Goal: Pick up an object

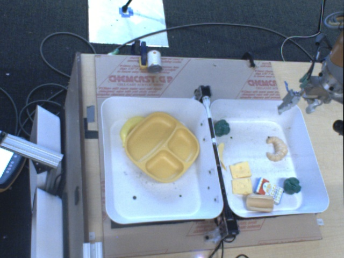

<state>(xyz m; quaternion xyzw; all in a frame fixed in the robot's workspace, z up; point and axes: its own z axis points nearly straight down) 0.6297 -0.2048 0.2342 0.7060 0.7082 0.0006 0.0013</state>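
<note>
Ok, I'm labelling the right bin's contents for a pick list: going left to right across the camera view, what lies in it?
Green piece → yellow squares → bread roll → croissant → second green piece.

You see two white bins, the left bin (pixel 115 198) and the right bin (pixel 312 171), both of smooth plastic with a faint sheen and dark specks. The yellow divided plate (pixel 161 145) left of centre looks like matt moulded plastic. Under the bins lies a printed cardboard sheet (pixel 177 71), dull and papery, on a pale tabletop (pixel 330 160) that looks like smooth wood. At the upper right, the pincer (pixel 298 98) looks like bare grey metal.
</note>
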